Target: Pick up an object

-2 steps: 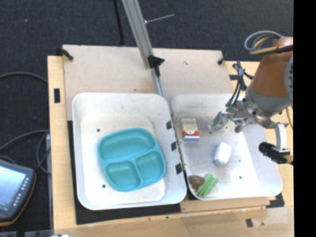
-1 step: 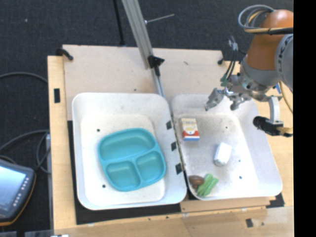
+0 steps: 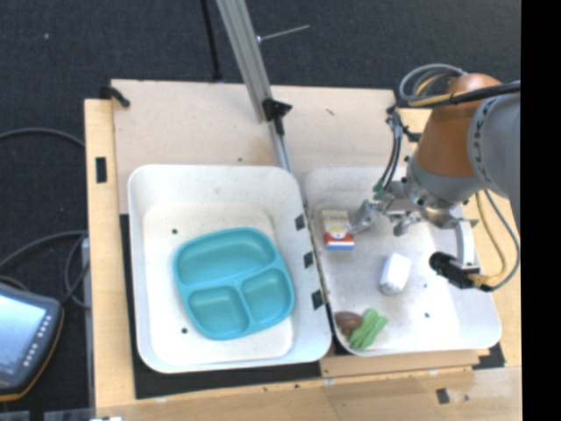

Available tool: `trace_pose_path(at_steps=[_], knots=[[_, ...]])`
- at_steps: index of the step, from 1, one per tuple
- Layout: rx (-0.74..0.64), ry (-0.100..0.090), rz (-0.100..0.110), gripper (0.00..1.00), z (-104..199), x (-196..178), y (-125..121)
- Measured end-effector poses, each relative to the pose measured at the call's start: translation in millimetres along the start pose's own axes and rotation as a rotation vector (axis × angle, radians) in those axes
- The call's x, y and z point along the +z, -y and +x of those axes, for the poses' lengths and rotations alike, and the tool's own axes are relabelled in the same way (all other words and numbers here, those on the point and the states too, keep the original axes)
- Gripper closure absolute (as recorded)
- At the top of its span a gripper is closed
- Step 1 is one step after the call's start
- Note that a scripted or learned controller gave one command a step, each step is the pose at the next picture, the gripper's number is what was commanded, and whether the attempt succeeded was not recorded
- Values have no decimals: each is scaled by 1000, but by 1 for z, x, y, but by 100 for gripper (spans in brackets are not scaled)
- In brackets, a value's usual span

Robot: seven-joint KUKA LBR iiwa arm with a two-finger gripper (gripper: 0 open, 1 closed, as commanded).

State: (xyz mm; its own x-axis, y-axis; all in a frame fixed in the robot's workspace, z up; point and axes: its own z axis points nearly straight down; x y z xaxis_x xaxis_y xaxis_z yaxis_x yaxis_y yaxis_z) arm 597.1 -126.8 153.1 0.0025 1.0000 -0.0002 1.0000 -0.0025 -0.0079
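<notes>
Two white bins are seen side by side on the bench. The left bin (image 3: pixel 149 235) is occupied by a teal divided plate (image 3: pixel 233 281), lying flat near its middle with three compartments facing up.

The right bin (image 3: pixel 473 318) is found to contain four loose objects. A small box (image 3: pixel 337 231), white with red and blue markings, is located by the bin's left wall, in the upper part. A white cylinder (image 3: pixel 395 273) is lying on its side near the middle of the bin. A green object (image 3: pixel 372 328) and a brown object (image 3: pixel 349 322) are seen touching each other at the near edge, in the lower left corner.

The arm (image 3: pixel 456 143) is extended in from the right, its orange band above the upper part of the right bin. The gripper (image 3: pixel 386 210) is positioned over the right bin, just right of the box and above the cylinder in the view. Whether its fingers are parted or closed cannot be told; they are too small and too cluttered by cables. Nothing is seen between them. All objects are resting in the bins.

A slanted metal rail (image 3: pixel 250 51) is seen crossing the top of the view.
</notes>
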Motion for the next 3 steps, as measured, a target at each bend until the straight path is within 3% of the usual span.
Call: trace_pose_path(at_steps=[1,2,3], knots=[[0,0,-12,0,-3,-51,27],[-6,0,-6,0,30,-19,38],[-2,-1,-10,0,27,-53,74]])
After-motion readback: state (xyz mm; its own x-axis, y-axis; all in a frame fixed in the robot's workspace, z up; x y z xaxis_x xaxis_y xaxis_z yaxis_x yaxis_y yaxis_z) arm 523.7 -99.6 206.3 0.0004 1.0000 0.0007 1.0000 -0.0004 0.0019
